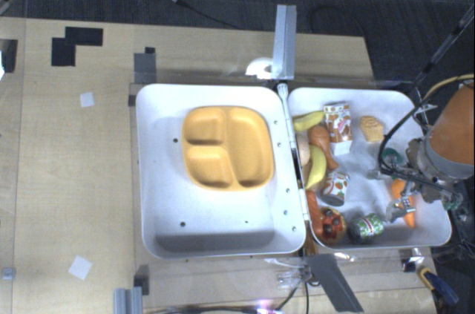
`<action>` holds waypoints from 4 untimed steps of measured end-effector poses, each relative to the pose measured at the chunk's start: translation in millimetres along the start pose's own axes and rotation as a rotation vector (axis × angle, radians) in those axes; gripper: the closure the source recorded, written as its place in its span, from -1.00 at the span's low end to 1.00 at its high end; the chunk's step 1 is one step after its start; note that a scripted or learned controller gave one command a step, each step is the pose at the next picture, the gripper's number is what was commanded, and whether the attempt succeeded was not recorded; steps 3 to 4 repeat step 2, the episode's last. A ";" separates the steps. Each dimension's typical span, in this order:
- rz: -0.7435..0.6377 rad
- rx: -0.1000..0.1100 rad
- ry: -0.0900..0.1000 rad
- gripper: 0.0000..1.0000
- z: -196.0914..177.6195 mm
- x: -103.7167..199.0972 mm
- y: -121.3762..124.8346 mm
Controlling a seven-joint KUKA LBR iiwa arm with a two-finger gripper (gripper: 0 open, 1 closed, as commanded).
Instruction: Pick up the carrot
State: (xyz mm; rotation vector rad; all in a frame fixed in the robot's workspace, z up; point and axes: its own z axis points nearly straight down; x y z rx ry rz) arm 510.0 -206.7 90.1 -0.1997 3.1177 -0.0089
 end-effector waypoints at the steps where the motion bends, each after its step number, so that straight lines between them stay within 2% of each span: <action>1: -0.009 0.003 -0.007 1.00 -12.6 -3.9 0.6; 2: 0.136 -0.002 0.003 1.00 -82.0 -26.6 12.2; 4: 0.136 -0.002 0.003 1.00 -82.0 -26.6 12.2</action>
